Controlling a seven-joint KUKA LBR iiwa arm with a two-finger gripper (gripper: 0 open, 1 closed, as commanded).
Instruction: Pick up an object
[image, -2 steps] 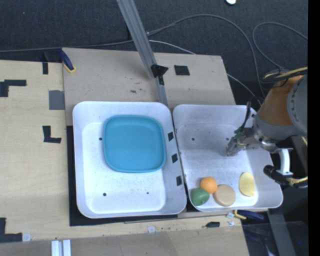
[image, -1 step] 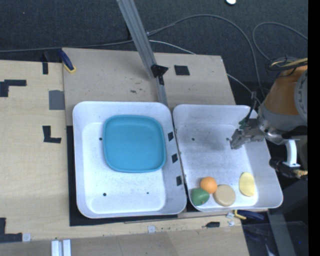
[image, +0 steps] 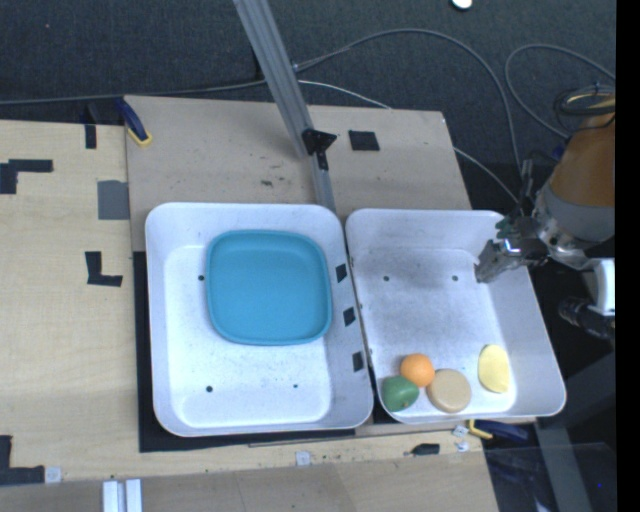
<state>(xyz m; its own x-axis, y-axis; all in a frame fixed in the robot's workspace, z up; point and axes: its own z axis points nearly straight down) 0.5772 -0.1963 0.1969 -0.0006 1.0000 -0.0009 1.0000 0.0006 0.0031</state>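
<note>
Several small objects lie along the near edge of the right bin (image: 440, 290): an orange ball (image: 417, 369), a green piece (image: 399, 393), a tan round piece (image: 450, 390) and a yellow piece (image: 494, 368). My gripper (image: 494, 262) hangs over the right bin's far right edge, well above and behind these objects, with nothing visible between its fingers. The grey arm with its orange band (image: 585, 175) reaches in from the right.
A blue square plate (image: 268, 286) lies in the left bin (image: 180, 390). A slanted metal pole (image: 290, 90) rises behind the bins. Cables trail across the dark floor at the back right.
</note>
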